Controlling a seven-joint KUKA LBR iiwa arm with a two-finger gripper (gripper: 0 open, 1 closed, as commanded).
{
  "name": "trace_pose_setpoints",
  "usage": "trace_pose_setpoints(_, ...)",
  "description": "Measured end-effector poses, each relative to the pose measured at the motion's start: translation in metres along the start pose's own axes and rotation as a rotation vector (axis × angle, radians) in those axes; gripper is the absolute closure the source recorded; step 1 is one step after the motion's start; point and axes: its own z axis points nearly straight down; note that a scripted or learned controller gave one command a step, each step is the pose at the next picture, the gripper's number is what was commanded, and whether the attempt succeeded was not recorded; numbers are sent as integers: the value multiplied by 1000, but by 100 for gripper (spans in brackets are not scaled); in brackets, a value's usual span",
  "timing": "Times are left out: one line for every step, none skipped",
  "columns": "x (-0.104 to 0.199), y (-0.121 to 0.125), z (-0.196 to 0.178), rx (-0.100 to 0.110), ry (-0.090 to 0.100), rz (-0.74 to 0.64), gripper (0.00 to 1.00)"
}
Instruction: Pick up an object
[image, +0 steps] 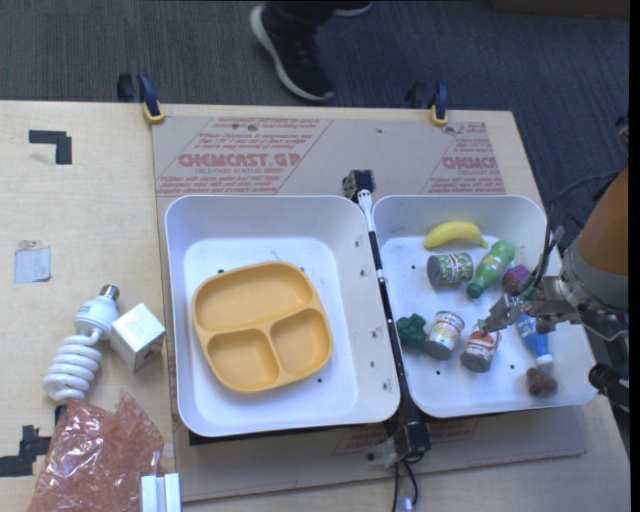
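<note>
The right bin (402, 262) holds several small items: a yellow banana (454, 234), a green-labelled can (450, 269), a green bottle (491, 266), a purple piece (516, 277), a dark green lump (411, 328), a small tin (444, 334), a red-labelled can (480, 350), a blue tube (537, 343) and a brown lump (541, 380). My gripper (503, 320) reaches in from the right, low over the bin's middle. It sits just above the red-labelled can, between that can and the blue tube. Nothing is visibly lifted.
The left bin (181, 300) carries a yellow divided plate (262, 325). On the bench to the left lie a spiral light bulb (78, 345), a white cube (138, 335) and a crumpled pink bag (90, 455). The arm's orange band (606, 235) rises beside the right bin's right wall.
</note>
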Motion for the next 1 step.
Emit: trace_pose_setpoints(20, 26, 83, -11, 2, 1, 0)
